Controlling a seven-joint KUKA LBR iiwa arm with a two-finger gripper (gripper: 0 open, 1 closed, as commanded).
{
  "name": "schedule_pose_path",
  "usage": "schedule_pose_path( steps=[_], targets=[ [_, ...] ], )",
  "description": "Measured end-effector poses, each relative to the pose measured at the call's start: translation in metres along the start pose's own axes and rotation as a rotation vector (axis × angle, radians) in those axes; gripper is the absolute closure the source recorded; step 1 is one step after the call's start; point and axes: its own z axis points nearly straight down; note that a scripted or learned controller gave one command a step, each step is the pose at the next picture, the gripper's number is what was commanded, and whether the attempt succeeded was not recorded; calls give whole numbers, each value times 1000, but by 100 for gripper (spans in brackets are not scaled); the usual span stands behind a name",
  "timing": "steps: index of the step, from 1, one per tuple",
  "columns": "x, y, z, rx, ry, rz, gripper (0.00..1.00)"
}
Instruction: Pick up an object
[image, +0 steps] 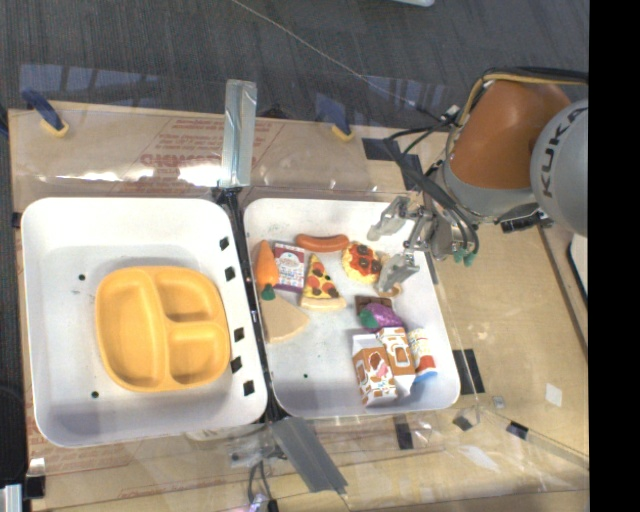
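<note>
Tool (396, 243) spread open, nothing between fingers, just above round toy (361, 262)

- Below our gripper (395, 240) and just to its left, toy food crowds the right bin (330, 392): a round pizza (361, 261), a hot dog (322, 241), a pizza slice (320, 284); we see little room between them
- Further down, cartons (381, 366) block the near corner
- Bare floor lies left of those cartons; we could pass there
</note>
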Motion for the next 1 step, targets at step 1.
schedule_pose_path(
  steps=[1],
  targets=[
    [73,-3,99,-1,0,66,0]
  ],
)
